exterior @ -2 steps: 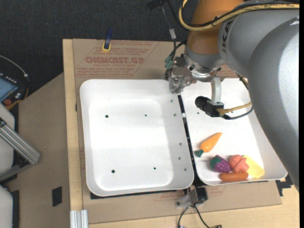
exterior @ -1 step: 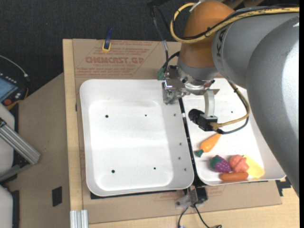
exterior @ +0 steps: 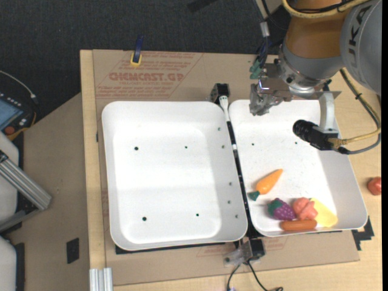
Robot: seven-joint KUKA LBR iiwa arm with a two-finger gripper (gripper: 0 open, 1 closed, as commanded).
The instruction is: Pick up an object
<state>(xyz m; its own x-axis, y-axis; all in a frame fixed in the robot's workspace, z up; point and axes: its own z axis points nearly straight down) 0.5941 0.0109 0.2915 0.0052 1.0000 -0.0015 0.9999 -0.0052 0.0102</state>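
The right bin [exterior: 339,180] holds a few toy foods near its front. An orange carrot [exterior: 268,181] lies toward the bin's left side. In the front corner cluster a purple grape bunch [exterior: 282,210], a pink-red piece [exterior: 305,207], a yellow piece [exterior: 325,215] and a red-orange sausage-like piece [exterior: 297,225]. My gripper [exterior: 262,103] hangs over the bin's back left corner, well behind the carrot and apart from every toy. Nothing shows between its fingers.
The left bin [exterior: 121,180] lies beside the right one, with a black divider strip [exterior: 233,150] between them. A black cylindrical attachment [exterior: 312,133] juts from the arm over the right bin. An orange object [exterior: 375,186] sits on the bench at the far right.
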